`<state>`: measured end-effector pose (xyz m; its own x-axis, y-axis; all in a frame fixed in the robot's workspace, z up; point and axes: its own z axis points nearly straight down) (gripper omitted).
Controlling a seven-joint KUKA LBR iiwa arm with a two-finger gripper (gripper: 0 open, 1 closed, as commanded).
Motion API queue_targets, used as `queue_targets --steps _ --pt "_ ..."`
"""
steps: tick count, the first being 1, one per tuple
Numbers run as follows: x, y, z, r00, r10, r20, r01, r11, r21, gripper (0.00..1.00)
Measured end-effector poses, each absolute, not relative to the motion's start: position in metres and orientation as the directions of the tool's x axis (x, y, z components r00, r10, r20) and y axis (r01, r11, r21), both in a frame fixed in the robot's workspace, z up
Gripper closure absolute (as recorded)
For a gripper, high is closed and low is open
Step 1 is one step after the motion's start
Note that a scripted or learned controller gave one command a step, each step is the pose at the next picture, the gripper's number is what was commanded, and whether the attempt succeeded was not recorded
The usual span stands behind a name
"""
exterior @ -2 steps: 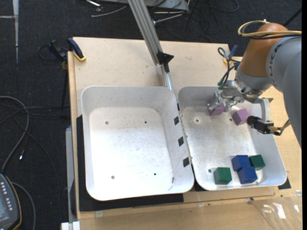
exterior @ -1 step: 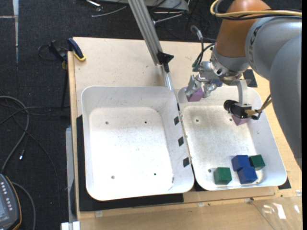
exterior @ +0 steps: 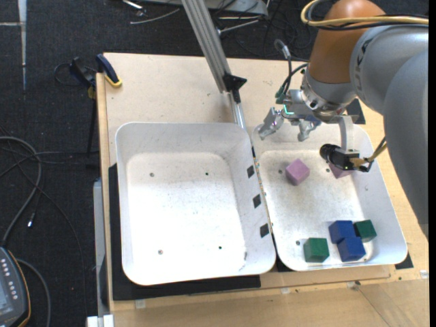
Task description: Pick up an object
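Over the far edge of the right-hand shallow white plastic bin (exterior: 388, 203) hangs the two-finger metal gripper (exterior: 286, 129), and its fingers are spread apart with nothing between them. One finger (exterior: 268, 126) juts out to the view's left, right above the seam where the two bins meet; the other points down toward the bin floor. Above it, the grey arm with its orange band (exterior: 344, 26) sweeps in from the right and fills the upper corner.

Now the objects. A small pale purple cube (exterior: 297, 172) sits on the floor of the right bin, just below the gripper and a touch to its right, near but not touching the fingers. A second purple block (exterior: 338, 171) peeks out further right, half hidden behind a black part of the wrist, so its shape is hard to read.

Down at the near end of that same bin, well apart from the gripper, there's a cluster: a green cube (exterior: 316, 249) standing alone, then two blue cubes (exterior: 346, 240) pressed together, and a darker green cube (exterior: 366, 229) tucked against them on the right.

The left-hand shallow white bin (exterior: 180, 203) shows a speckled floor. Both bins rest on a light wooden bench top (exterior: 163, 87), and a slanted metal bar (exterior: 208, 39) runs down toward the bins' shared far corner.
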<state>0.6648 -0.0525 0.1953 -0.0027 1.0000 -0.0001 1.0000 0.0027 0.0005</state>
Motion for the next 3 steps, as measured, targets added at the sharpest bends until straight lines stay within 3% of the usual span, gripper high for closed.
queue_targets --steps 1,2,3 --pt "0.665 -0.052 0.195 -0.003 1.0 0.0 1.0 0.003 0.001 0.0" --pt "0.667 -0.143 0.132 0.008 1.0 -0.004 1.0 -0.008 -0.005 0.0" --pt "0.61 -0.114 0.095 0.001 1.0 0.001 1.0 -0.001 -0.005 0.0"
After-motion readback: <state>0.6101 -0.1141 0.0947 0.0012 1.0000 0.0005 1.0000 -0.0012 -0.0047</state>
